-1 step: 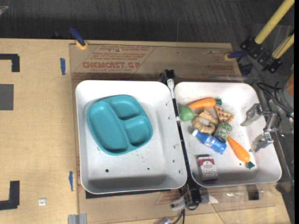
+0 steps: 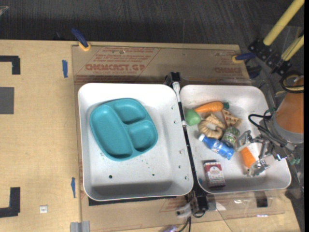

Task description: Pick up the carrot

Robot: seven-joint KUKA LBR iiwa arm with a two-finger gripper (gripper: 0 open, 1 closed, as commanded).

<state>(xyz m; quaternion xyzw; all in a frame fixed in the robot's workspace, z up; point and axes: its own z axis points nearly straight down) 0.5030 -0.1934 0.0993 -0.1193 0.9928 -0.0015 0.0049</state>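
The carrot [image 2: 210, 107], orange and tapered, lies flat near the back of the right bin [image 2: 251, 93], beside a green item [image 2: 193, 117]. My gripper [image 2: 252, 153] is low over the front right part of that bin, well to the right and in front of the carrot and apart from it. Its metal fingers [image 2: 259, 166] stand apart, open, on either side of a small orange and white object [image 2: 247, 157] that rests on the bin floor. The carrot is in plain sight and nothing grips it.
Clutter fills the middle of the right bin: a tan pretzel-like piece [image 2: 212, 125], a blue bottle [image 2: 218, 148], a small can [image 2: 231, 136] and a red box [image 2: 214, 173]. The left bin [image 2: 96, 178] holds a teal divided plate [image 2: 123, 127]. Cables hang by the wrist [image 2: 270, 129].
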